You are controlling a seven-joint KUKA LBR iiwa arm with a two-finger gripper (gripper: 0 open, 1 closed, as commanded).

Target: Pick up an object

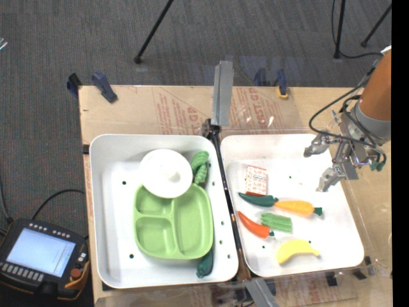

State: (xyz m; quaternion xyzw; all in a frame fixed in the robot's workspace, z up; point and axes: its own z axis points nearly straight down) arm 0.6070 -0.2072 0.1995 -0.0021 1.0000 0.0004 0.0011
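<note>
Your claw (spread, holding nothing) hangs over the right bin's right edge — drop there and you'll grab air.

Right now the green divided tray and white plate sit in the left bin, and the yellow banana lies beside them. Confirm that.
Wrong on the banana. The camera view shows the yellow banana in the right bin. The green divided tray and white plate do sit in the left bin.
</note>
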